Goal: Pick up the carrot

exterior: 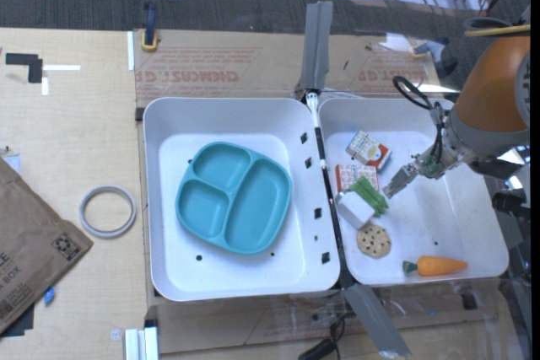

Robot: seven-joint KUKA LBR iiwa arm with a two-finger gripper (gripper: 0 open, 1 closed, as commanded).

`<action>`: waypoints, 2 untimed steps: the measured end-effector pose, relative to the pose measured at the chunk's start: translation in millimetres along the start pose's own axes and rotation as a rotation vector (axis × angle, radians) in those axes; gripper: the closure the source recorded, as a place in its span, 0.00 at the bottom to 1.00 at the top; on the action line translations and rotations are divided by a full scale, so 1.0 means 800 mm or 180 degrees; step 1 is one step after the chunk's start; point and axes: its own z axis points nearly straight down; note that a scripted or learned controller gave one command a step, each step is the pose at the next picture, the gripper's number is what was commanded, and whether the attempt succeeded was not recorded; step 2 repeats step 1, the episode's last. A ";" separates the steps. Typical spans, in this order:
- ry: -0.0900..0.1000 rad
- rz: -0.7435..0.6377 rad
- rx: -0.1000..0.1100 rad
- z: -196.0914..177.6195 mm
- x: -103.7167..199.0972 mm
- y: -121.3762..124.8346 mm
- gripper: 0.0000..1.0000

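Right, the carrot (436, 266) lies on its side at five o'clock in the right bin (483, 219), orange, tapered and smooth, green stub toward the cookie (373, 241), a round speckled disc at its ten o'clock. Nothing touches it, so a grab looks open. Further up sit a green-and-white block (364, 197) and small printed packets (368, 148). The pincer (398, 180) hovers over that clutter, not the carrot; whether it's apart or together, can't tell. The left bin (160, 181) carries a glossy teal divided plate (234, 197).

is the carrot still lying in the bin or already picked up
Lying in the bin. The carrot rests flat on the floor of the right bin near its front edge, apart from the gripper.
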 end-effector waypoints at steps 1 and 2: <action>0.0013 -0.0021 0.0016 -0.007 0.000 0.001 1.00; 0.0013 -0.0021 0.0016 -0.007 0.000 0.001 1.00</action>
